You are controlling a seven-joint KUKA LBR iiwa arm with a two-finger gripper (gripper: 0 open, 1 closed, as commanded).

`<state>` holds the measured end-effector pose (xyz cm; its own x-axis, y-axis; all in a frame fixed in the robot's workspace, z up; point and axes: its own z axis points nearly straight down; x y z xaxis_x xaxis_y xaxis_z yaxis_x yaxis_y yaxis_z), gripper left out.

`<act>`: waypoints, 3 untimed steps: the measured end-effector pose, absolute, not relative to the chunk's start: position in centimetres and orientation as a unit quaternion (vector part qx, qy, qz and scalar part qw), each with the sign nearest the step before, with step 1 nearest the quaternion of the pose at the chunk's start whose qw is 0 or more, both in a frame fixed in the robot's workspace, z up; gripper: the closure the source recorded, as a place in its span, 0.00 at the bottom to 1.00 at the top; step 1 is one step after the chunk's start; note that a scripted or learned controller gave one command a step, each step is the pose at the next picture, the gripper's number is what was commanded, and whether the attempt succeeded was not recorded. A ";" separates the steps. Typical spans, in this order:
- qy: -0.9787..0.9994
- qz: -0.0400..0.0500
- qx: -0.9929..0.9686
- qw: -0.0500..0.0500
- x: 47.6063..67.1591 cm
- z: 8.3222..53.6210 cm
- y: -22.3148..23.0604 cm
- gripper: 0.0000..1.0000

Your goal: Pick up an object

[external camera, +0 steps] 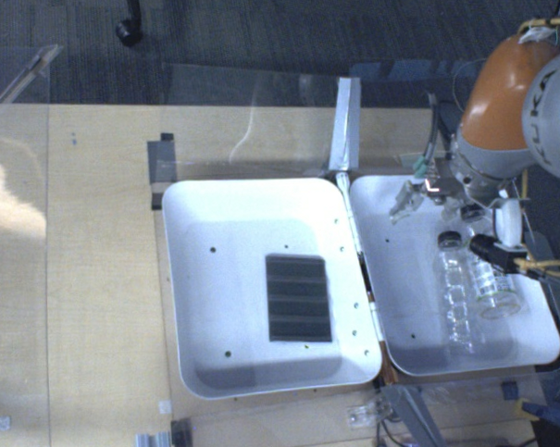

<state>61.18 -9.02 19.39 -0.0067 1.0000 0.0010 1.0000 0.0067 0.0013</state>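
Pale wood desk (98, 300) w/ dark floor behind; I count 2 white bins, 1 black ribbed pad (298, 298) in left, 2 clear bottles in right; end effector (410, 197) state: can't tell.

Looks like a robotics lab: wooden bench (98, 300), two white bins (194, 268), clear plexiglass shield (257, 126), loose cables (400, 435) everywhere.

Your one camera, fixed overhead

You look down at a slant on both bins (260, 196) (arm (506, 97) enters from the right).
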 end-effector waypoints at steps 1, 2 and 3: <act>0.711 0.003 0.704 0.001 61.3 20.5 -8.9 1.00; 0.711 0.003 0.704 0.001 61.3 20.5 -8.9 0.00; 0.744 0.002 0.668 0.004 63.1 26.6 -14.9 0.00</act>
